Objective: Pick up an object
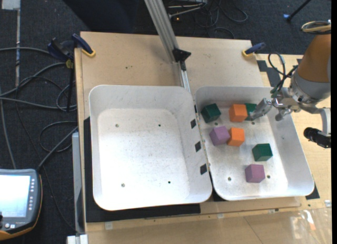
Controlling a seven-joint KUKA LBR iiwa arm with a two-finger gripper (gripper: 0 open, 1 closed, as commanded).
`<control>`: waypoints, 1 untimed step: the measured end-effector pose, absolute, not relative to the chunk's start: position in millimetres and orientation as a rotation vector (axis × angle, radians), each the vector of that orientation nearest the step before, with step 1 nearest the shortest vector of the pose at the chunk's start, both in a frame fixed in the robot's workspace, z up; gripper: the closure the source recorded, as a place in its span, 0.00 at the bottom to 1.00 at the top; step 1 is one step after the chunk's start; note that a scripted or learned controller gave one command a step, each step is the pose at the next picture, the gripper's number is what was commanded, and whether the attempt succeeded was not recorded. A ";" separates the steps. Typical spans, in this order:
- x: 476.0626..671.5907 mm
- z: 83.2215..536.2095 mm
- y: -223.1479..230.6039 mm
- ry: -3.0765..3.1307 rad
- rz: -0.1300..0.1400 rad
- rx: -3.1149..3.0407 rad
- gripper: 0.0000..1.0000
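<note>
The right bin (293, 160) holds several small blocks. A dark green block (211, 112) and an orange block (238, 112) lie at its far side. Just right of that orange block, another green block (251, 107) is partly hidden by my gripper (260, 111). The gripper sits low at this block, reaching in from the right under the grey wrist. Nearer the middle lie a purple block (219, 134) and a second orange block (236, 136), touching. A green block (261, 152) and a purple block (255, 173) lie toward the front.
The left bin (138, 148) stands beside the right one, sharing a raised middle rim. A slanted metal pole (160, 17) crosses the back of the bench. Clamps sit at the bench's far corners, and cables run on the floor at left.
</note>
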State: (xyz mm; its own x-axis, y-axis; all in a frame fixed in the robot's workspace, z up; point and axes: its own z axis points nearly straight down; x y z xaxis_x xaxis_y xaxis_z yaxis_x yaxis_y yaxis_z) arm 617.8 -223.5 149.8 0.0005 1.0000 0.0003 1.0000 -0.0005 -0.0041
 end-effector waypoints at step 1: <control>616.8 95.9 -222.4 -2.218 0.004 -2.219 0.00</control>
State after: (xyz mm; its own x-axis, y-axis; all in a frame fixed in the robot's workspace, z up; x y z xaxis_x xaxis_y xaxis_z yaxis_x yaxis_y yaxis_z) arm 616.8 -222.4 95.9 0.0004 1.0000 0.0009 1.0000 -0.0004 -0.0049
